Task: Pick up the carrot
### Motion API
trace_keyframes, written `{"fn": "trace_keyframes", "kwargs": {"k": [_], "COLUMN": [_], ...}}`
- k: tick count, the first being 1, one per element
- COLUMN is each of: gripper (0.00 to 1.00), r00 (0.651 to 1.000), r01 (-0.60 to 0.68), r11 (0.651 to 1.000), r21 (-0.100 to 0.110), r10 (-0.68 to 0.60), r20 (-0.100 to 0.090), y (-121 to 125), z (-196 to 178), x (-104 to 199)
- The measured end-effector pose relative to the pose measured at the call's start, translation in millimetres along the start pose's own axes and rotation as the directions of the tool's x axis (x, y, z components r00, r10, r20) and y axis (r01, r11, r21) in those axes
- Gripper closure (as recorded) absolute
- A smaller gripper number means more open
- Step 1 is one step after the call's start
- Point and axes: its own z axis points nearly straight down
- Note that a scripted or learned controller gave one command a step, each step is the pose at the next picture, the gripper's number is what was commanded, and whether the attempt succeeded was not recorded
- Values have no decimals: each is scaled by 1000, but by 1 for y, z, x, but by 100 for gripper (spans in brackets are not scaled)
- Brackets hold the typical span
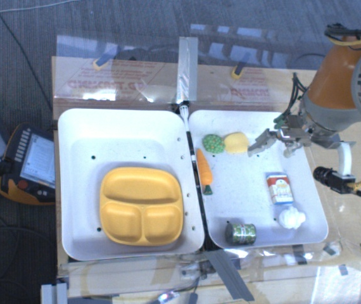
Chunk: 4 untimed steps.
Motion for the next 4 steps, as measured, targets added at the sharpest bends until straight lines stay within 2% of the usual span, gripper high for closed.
{"fn": "trace_keyframes", "kwargs": {"k": [1,2,3,4], "gripper": [0,0,0,0], "r00": [995,789,805,875], "r01": [97,614,594,484], "r11": [995,789,805,875], "r21": [-11,10,-3,-8], "r10": [-97,-614,-594,-484], "r20": [7,-7,1,8], "y": [53,93,88,87], "z": [116,116,116,117], "x": [-26,-51,-51,-41]}}
